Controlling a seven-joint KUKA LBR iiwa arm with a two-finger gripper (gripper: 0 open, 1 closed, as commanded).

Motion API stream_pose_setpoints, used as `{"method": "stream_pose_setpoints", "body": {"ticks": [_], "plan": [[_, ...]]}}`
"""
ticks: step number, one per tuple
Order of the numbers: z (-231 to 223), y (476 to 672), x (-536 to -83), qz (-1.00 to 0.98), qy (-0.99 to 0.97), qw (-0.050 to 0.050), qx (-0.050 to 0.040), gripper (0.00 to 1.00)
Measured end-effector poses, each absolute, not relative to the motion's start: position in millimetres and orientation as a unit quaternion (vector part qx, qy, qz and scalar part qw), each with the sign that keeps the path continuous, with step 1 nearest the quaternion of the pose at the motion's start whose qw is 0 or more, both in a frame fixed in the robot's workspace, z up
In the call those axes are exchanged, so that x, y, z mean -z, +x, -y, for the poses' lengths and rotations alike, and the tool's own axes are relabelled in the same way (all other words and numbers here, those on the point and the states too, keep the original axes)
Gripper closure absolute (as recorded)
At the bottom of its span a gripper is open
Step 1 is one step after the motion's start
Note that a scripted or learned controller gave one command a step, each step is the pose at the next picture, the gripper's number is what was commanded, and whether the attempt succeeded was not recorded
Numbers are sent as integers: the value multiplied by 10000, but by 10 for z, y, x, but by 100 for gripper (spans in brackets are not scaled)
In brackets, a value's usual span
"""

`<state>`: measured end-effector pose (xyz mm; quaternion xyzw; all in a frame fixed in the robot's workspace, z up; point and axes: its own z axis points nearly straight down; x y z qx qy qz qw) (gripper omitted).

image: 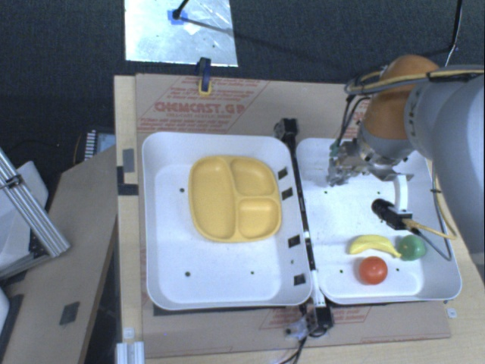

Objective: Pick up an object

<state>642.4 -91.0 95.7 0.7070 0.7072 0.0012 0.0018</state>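
A grey robot arm reaches in from the right, its gripper (339,171) low over the far left part of the right bin (337,233). How far it is open cannot be told, and nothing shows in its grasp. A banana (373,244), a red round fruit (372,270) and a green fruit (412,247) lie together at the bin's near right, well apart from the gripper, so the pick looks not yet made.

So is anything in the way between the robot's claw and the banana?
Nothing visible. Only bare bin floor lies between the gripper and the banana; the red fruit and green fruit sit beyond it.
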Motion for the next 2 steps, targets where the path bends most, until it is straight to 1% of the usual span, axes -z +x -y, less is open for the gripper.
{"method": "stream_pose_setpoints", "body": {"ticks": [1, 2], "plan": [[890, 6373, -1422, -7070, 7072, 22, -18, 100], [917, 6367, -1859, -7070, 7072, 18, -16, 100]]}}
